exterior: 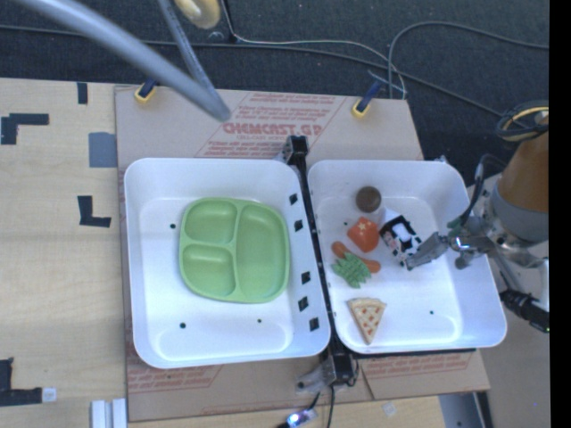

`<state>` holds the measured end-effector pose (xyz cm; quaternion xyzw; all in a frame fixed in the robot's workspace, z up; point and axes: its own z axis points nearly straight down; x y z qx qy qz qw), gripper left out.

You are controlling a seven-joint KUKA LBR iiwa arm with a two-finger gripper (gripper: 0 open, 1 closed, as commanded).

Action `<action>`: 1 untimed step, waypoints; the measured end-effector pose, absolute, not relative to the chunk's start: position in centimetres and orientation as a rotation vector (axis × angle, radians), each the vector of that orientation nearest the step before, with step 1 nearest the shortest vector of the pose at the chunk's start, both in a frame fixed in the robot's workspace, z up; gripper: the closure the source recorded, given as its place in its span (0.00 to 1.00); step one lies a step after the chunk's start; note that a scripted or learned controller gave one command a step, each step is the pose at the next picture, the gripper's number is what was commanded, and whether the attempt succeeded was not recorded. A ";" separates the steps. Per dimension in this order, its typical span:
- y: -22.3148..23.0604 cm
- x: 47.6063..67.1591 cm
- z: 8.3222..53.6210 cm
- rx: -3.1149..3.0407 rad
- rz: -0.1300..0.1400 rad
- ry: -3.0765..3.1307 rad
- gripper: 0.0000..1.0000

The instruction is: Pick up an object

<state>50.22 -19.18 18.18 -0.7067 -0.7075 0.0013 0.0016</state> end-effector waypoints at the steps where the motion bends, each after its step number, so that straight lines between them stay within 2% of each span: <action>1: -18.5 49.6 13.5 -2.216 0.005 -2.219 0.00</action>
